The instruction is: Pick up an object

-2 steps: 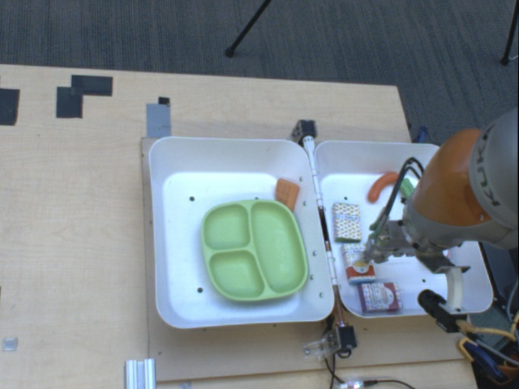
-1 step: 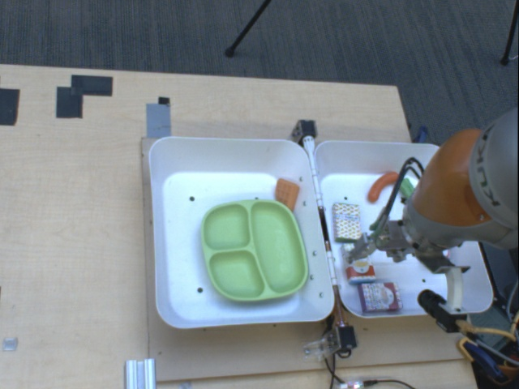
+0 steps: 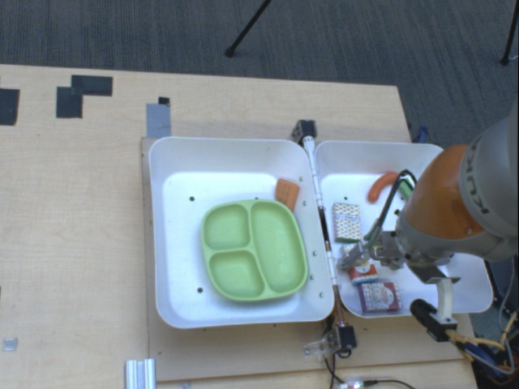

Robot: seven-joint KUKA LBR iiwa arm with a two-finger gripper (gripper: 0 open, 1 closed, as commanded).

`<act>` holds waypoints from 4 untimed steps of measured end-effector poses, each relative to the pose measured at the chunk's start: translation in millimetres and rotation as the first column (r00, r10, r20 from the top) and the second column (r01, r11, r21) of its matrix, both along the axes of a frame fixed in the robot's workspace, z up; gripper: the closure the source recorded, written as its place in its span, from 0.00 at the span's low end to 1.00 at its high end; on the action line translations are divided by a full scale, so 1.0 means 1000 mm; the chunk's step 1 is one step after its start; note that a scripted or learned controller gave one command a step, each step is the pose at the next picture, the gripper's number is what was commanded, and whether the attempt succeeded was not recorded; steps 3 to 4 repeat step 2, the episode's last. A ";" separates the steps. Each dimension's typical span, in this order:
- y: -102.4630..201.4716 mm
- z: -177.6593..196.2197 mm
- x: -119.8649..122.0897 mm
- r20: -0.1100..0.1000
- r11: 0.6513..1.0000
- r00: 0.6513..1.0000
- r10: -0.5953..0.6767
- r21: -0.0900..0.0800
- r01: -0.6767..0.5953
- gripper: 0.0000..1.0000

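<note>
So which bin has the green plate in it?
The left bin. The green plate with three sections lies in it; the right bin holds small packets under the arm.

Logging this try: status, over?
Gripper low in right bin, fingers unclear. Small packets beside it, nothing seen held. Green divided plate in left bin.

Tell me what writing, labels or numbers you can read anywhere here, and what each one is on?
No text here can be read.
Packet in the right bin: printed pattern, too small and blurred to read.
Purple packet in the same bin: a pale label, blurred, not legible.
Arm: dark marks near the picture's edge, cut off, not readable.
Green tray, orange block and red piece: no writing visible.
</note>
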State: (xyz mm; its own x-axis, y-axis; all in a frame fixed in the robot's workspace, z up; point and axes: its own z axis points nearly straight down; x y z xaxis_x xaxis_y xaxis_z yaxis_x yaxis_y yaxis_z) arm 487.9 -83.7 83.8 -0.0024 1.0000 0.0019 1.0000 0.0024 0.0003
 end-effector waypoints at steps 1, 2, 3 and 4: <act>0.000 0.008 0.002 0.003 1.000 1.000 0.003 -0.001 -0.003 1.00; 0.105 0.097 0.000 -0.003 1.000 1.000 0.003 -0.001 -0.003 1.00; 0.105 0.097 0.000 -0.003 1.000 1.000 0.003 -0.001 -0.003 1.00; 0.105 0.097 0.000 -0.003 1.000 1.000 0.003 -0.001 -0.003 1.00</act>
